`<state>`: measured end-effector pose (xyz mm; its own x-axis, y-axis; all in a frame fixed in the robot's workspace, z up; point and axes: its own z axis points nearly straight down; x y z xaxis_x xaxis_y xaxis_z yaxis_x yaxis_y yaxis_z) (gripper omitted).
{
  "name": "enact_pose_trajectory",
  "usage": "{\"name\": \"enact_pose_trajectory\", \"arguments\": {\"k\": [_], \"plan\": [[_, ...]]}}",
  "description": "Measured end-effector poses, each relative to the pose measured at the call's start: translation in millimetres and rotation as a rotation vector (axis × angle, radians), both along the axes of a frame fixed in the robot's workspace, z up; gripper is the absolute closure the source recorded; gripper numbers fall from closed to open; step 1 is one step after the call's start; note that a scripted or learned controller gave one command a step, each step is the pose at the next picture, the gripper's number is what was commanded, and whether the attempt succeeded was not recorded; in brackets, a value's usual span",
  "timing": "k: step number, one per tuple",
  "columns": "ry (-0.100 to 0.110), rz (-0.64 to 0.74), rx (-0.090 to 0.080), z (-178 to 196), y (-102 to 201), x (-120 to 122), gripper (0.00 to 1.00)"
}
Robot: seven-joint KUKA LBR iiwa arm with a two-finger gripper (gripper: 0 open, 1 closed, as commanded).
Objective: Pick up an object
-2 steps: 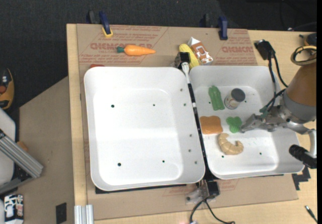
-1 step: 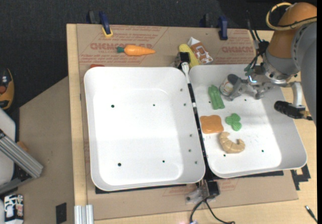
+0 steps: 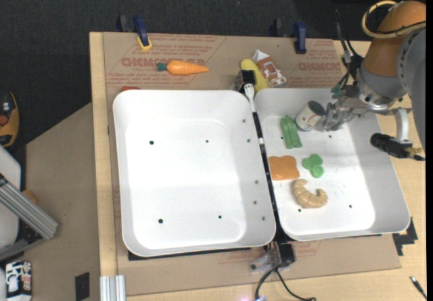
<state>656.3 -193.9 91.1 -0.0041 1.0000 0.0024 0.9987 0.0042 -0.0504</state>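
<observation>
Toys in right bin (image 3: 379,218): two green, one orange, one croissant.

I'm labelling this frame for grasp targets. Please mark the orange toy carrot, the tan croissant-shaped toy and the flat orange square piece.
Orange toy carrot (image 3: 184,68), camera view, middle of its body.
Tan croissant-shaped toy (image 3: 309,195), camera view, centre of its curve.
Flat orange square piece (image 3: 283,168), camera view, middle of its top face.

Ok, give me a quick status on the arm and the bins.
Gripper low in the right bin, by a small white item. Nothing seen held. Green stick, orange slice, croissant lie loose nearby.
</observation>
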Motion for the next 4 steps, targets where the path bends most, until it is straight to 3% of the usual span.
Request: {"name": "enact_pose_trajectory", "arguments": {"k": [1,2,3,4], "plan": [[-0.049,-0.008,-0.003,31,-31,-44,1.00],[-0.050,-0.006,-0.002,75,-30,-82,1.00],[-0.045,0.000,0.002,70,54,-127,1.00],[-0.043,-0.006,0.001,40,67,-181,1.00]]}}
